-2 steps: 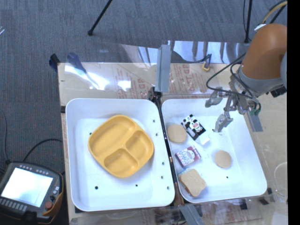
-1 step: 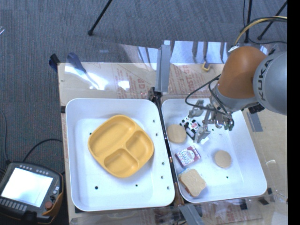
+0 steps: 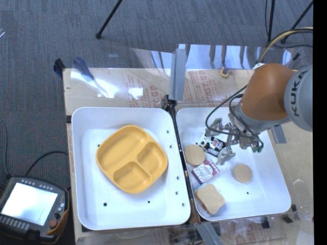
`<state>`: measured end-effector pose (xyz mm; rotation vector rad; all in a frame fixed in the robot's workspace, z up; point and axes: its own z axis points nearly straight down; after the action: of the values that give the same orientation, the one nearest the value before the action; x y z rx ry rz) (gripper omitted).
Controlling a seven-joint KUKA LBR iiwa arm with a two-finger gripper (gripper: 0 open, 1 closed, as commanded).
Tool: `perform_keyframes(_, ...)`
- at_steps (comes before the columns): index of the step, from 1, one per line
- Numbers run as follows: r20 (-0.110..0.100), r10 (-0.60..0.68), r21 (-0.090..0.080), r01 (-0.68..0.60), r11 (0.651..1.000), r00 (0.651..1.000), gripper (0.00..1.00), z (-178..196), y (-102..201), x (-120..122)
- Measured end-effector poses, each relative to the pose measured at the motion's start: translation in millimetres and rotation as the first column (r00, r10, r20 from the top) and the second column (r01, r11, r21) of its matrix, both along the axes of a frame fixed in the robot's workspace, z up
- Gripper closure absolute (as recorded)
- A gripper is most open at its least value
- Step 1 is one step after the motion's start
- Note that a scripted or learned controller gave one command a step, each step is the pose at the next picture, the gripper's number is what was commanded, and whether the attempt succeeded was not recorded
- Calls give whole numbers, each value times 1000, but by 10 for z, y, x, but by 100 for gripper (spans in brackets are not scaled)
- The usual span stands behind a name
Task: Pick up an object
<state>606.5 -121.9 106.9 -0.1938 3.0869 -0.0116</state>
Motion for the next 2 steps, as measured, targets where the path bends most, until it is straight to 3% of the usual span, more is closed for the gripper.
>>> perform_keyframes(1,-6,-149,4,149,989,989,0,-44,-240,-1117)
perform_keyframes(2,13,-144,3,144,990,990,100,103,-228,-1053)
